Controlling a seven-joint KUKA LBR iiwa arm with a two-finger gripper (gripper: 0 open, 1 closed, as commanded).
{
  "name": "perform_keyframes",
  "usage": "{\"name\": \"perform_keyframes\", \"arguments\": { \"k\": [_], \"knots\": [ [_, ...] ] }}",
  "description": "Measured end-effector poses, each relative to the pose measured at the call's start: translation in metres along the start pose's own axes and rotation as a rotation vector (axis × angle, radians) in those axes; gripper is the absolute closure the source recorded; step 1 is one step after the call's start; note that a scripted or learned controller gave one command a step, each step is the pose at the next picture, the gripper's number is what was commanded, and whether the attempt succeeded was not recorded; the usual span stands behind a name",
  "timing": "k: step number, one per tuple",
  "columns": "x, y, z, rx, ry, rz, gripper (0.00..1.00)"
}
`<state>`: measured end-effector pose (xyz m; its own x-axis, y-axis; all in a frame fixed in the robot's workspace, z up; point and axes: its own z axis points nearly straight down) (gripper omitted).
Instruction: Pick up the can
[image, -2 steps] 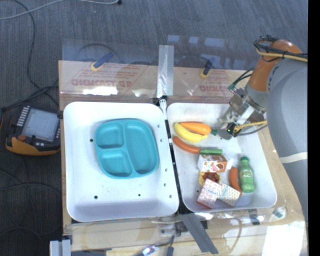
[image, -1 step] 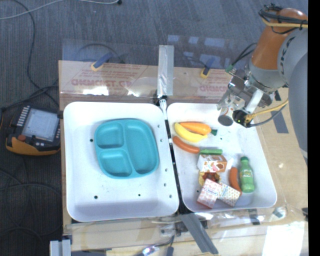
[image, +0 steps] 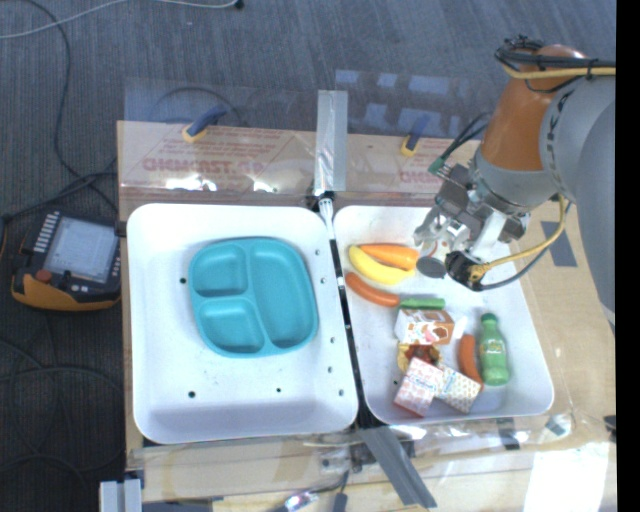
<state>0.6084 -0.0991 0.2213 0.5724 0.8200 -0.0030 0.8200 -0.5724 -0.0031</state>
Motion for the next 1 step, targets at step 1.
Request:
{"name": "perform_keyframes", "arguments": {
  "k": [1],
  "knots": [
    [0.0001, 0.0000, 0.0000, 0.000, 0.000, 0.000, 0.00]
  ]
}}
